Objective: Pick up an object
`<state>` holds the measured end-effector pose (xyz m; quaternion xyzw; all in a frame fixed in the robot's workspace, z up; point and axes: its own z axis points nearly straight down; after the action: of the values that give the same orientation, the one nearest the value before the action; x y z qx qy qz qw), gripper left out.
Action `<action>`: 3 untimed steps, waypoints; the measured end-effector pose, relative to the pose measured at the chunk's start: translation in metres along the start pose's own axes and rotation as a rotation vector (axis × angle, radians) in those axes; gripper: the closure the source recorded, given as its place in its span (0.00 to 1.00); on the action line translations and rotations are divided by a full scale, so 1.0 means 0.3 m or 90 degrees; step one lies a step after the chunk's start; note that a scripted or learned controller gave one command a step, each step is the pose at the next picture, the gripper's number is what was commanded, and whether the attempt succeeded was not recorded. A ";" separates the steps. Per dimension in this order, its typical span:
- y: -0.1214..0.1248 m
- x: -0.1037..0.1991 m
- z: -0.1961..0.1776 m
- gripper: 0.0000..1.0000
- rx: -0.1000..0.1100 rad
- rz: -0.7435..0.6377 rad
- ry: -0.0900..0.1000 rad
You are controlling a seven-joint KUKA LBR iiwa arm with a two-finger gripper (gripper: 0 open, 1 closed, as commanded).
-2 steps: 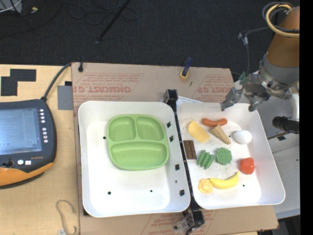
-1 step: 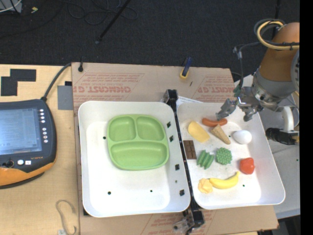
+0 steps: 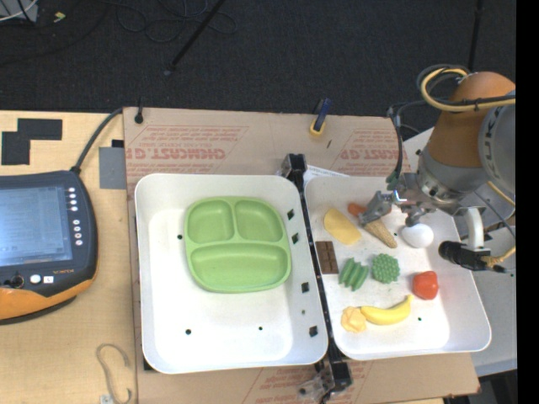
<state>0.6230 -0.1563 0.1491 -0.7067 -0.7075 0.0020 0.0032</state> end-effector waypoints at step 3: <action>0.023 0.000 0.163 1.00 -0.004 0.001 0.001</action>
<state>0.6296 -0.1562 0.1000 -0.7074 -0.7068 -0.0006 0.0013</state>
